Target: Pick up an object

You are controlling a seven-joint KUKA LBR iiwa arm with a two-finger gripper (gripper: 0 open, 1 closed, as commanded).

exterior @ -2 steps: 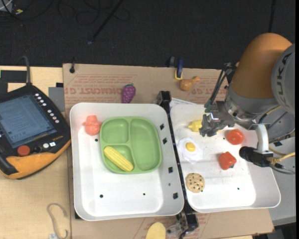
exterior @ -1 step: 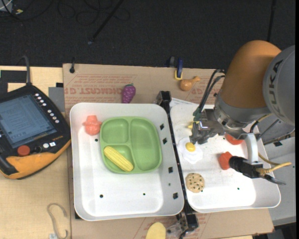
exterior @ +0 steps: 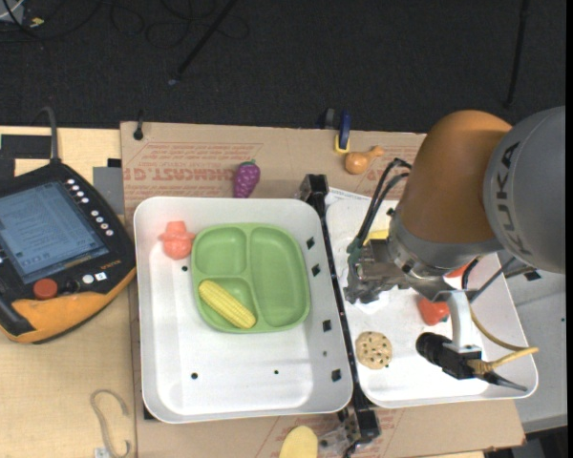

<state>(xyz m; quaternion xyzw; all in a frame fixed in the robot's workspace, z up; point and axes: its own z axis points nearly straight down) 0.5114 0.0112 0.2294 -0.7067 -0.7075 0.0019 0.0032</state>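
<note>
Yellow fruit (exterior: 299, 441) lies nearest; gripper (exterior: 366, 284) hovers low in the right bin (exterior: 401, 389) above the cookie (exterior: 372, 348), reaching to grasp, grip unclear.

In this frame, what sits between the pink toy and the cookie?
In the camera view, the green divided tray holding the corn cob lies between the pink toy and the cookie, then the bins' adjoining walls.

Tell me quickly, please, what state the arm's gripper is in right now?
Two-finger gripper: over the right white bin; open or shut cannot be told.
</note>
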